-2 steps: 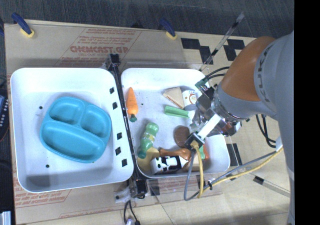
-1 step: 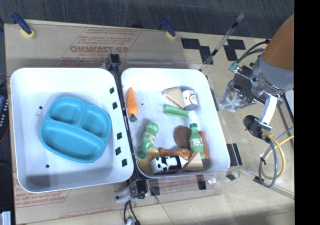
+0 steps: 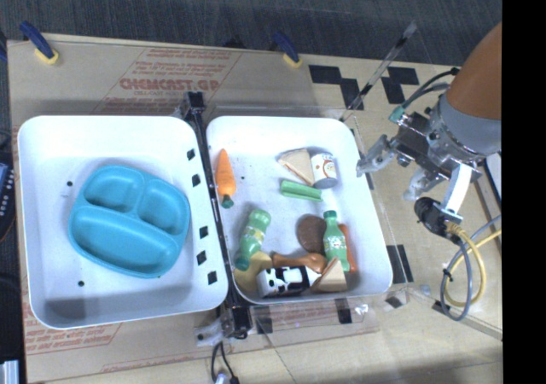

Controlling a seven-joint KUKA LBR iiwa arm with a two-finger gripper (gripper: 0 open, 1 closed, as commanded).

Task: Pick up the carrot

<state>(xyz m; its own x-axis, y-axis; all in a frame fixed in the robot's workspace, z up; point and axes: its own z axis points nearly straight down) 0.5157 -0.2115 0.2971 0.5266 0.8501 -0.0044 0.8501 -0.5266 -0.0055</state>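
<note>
Cardboard-topped tabletop, two white bins. Your small orange plastic carrot (image 3: 224,176) lies by the right bin's (image 3: 256,128) left wall — long axis running away from you. Gripper (image 3: 375,158) waits well right, beyond the rim — grip state unreadable.

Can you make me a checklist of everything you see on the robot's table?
Surface: bench with printed brown sheet, bearing two white bins; left bin, right bin.
Job's things: carrot lies in the right bin by its left wall, untouched.
Clutter: blue divided plate in the left bin; green bottles, green stick, can, wedge, brown and black-and-white toys in the right bin.
Gripper: gripper hovers outside the right bin's right edge, holding nothing.
Cables: yellow and black cables loop at right.
Surroundings: blue clamps on the bench's far edge; dark floor beyond.
</note>
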